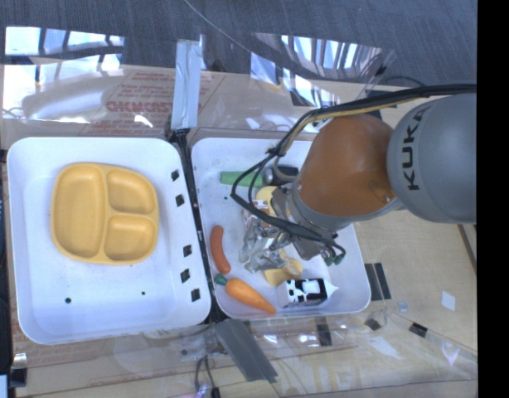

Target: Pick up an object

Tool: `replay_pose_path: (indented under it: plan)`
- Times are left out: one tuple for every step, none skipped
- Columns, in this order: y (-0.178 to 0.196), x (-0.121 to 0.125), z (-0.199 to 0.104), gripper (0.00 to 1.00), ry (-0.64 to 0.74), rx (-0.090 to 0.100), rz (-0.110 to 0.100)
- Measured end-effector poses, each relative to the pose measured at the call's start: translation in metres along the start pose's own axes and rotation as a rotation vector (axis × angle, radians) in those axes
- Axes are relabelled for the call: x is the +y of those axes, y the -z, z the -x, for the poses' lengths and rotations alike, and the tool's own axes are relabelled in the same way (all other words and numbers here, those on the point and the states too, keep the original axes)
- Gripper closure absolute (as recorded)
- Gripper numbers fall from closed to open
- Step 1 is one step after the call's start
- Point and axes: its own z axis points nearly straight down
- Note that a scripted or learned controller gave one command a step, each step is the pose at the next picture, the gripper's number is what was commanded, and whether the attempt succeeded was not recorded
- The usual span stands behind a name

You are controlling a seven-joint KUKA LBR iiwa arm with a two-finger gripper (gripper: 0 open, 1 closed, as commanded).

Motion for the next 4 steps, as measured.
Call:
replay_pose_path:
  plan:
    - [0.001, 0.000, 0.001, 0.00, 0.001, -0.001, 0.000]
    - [-0.051, -0.014, 0.047, 0.00, -0.061, -0.019, -0.005]
    - [-0.059, -0.021, 0.013, 0.00, -0.205, 0.002, 0.001]
    - [-0.059, -0.018, 0.061, 0.00, -0.143, -0.001, 0.000]
